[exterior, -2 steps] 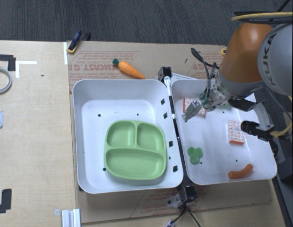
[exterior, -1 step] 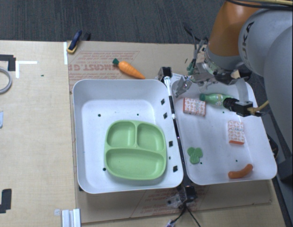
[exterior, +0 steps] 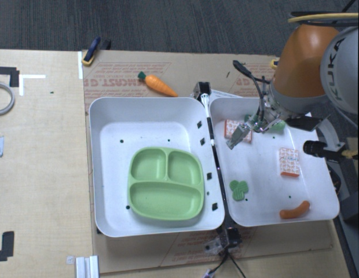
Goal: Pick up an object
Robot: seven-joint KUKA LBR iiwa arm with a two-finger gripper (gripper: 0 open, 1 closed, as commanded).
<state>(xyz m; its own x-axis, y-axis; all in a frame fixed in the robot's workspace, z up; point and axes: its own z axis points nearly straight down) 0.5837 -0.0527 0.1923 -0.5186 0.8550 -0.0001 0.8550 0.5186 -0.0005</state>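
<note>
Objects to pick lie in the right bin (exterior: pixel 318 213): a patterned card (exterior: pixel 289 161) near its centre, a second card (exterior: pixel 233 127) at ten o'clock, a green leafy toy (exterior: pixel 239 190) at eight o'clock, a sausage (exterior: pixel 295 209) at five o'clock. In the camera view the hand (exterior: pixel 240 135) hangs low at the bin's ten o'clock, just beside the second card; whether it is open, closed or gripping I cannot tell. Nothing appears lifted, so I judge the pick not yet done. That card sits close to the wall shared with the left bin (exterior: pixel 104 155), leaving little room on that side; the middle is freer. A green plate (exterior: pixel 166 183) fills the left bin, and a carrot (exterior: pixel 157 84) lies on the worktop (exterior: pixel 40 172) at twelve o'clock.
</note>
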